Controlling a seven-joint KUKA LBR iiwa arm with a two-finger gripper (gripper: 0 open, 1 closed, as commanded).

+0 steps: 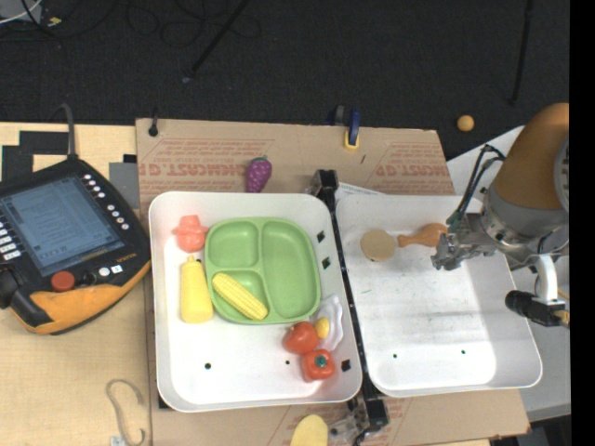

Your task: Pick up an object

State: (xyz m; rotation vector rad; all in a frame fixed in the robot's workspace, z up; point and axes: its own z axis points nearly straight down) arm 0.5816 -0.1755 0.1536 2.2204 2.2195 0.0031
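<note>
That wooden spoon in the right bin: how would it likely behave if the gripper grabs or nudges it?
The wooden spoon looks rigid, so it probably keeps its shape. It lies flat on the right bin floor, so it likely slides or pivots rather than rolls. Its thin handle beside the gripper may slip sideways.

The gripper (448, 254) hangs over the right bin (446, 360) beside a wooden spoon (395, 242), while the left bin (177, 360) holds a green tray (279, 268) with toy corn (240, 296).

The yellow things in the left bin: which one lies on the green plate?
The corn cob lies on the green plate, in its front compartment. The yellow bottle stands off the plate, at its left, on the left bin floor.
</note>
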